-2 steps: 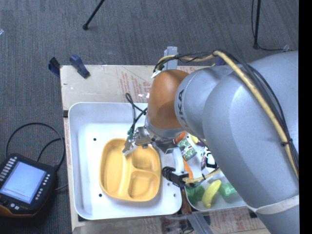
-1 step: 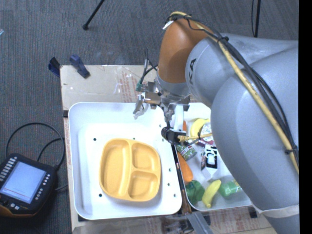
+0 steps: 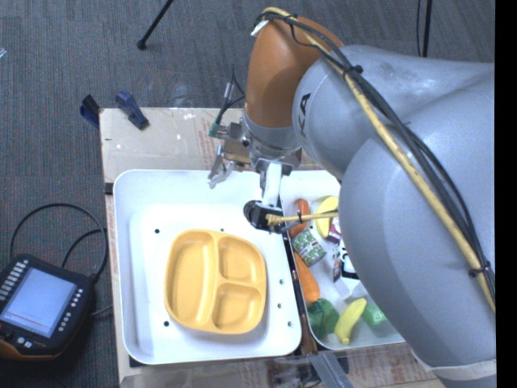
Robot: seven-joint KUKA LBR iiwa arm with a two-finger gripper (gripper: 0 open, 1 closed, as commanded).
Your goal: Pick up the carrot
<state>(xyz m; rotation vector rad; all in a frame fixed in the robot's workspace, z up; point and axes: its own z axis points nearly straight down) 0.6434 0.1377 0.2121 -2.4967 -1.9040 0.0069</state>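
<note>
Carrot (image 3: 307,280) partly behind bin wall; pincer (image 3: 220,173) fingers indistinct

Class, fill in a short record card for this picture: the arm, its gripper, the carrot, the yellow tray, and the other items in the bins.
arm: grey with orange band, reaching in from the right
gripper: above the left bin's far edge, nothing visible between its fingers
carrot: lying in the right bin, along its left wall
yellow tray: three compartments, in the left bin
other items: banana and green vegetable in the right bin
</note>
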